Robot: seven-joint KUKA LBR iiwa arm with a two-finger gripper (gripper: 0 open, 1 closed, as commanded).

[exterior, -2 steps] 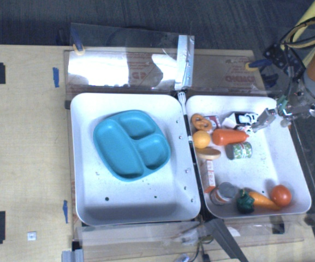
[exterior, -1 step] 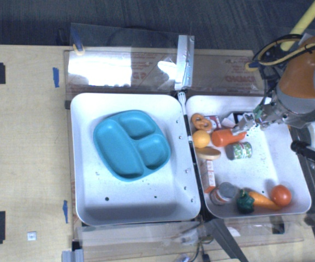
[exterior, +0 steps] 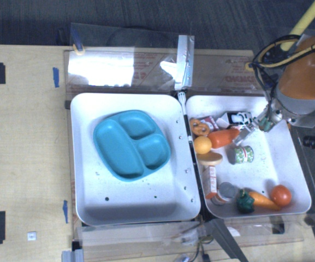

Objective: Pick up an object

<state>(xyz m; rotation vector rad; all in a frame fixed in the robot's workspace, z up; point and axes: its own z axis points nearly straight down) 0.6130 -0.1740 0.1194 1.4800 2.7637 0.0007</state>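
The right bin point(exterior: 288, 162) holds several small items. Among them are a pretzel point(exterior: 200, 127), an orange ball point(exterior: 202, 145), a red-orange pepper point(exterior: 223, 138), a small silver can point(exterior: 243, 154), a tomato point(exterior: 281, 195) and a carrot with a green top point(exterior: 255, 200). My gripper point(exterior: 244, 134) hangs over the upper middle of this bin, just right of the pepper's tip and above the can. It looks open, and nothing shows between its fingers. The grey arm with its orange band point(exterior: 302, 81) comes in from the upper right.
The left bin point(exterior: 86, 195) bears a blue divided plate point(exterior: 131, 143). A white tube point(exterior: 212, 180) and a grey lid point(exterior: 226, 190) lie near the right bin's left wall. A black-and-white item point(exterior: 236, 117) rests at its far side. Clear plastic sheeting point(exterior: 130, 64) stands behind the bins.
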